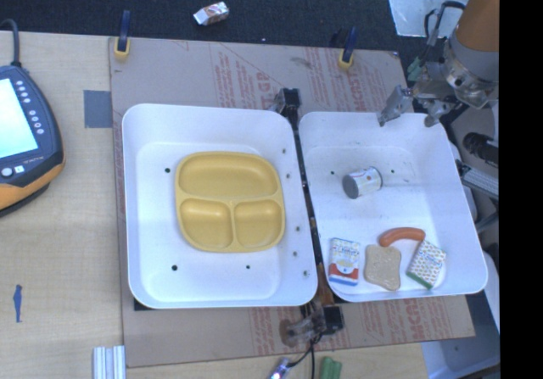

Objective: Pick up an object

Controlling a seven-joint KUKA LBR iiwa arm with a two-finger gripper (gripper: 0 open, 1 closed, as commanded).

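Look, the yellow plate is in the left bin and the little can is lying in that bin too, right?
Not quite. The camera view shows the yellow plate in the left bin, but the little can lies on its side in the right bin, apart from the plate.

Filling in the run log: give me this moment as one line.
arm: over right bin's far right corner | tool: open, holding nothing | right bin: can, sausage, toast, two packets | left bin: yellow tray

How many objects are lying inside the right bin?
5: a can near the middle; a sausage, a small carton, a bread slice and a green packet along the near edge.
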